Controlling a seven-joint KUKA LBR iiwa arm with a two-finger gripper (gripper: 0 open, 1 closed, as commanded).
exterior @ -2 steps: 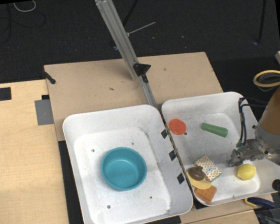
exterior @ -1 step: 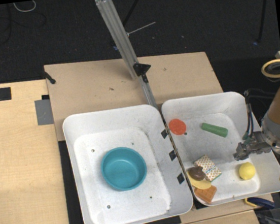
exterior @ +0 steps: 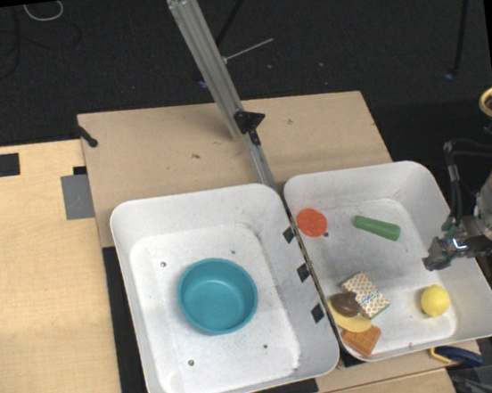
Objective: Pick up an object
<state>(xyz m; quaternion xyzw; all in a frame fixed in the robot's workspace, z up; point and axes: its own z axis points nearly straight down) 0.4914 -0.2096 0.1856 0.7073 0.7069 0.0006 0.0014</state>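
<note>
The right bin (exterior: 406, 181) holds an orange round piece (exterior: 312, 223), a green cylinder (exterior: 377, 227), a yellow ball (exterior: 434, 300), a patterned small packet (exterior: 365, 293), a banana-like piece (exterior: 346, 309) and a tan wedge (exterior: 362, 339). My gripper (exterior: 441, 255) hovers at that bin's right edge, just above and right of the yellow ball. Nothing is visible between its fingers.
A teal bowl (exterior: 218, 295) sits in the left bin (exterior: 143, 232). A metal rail (exterior: 210, 56) rises from the back of the bench between the bins. Black clips (exterior: 303, 272) line the divide between the two bins.
</note>
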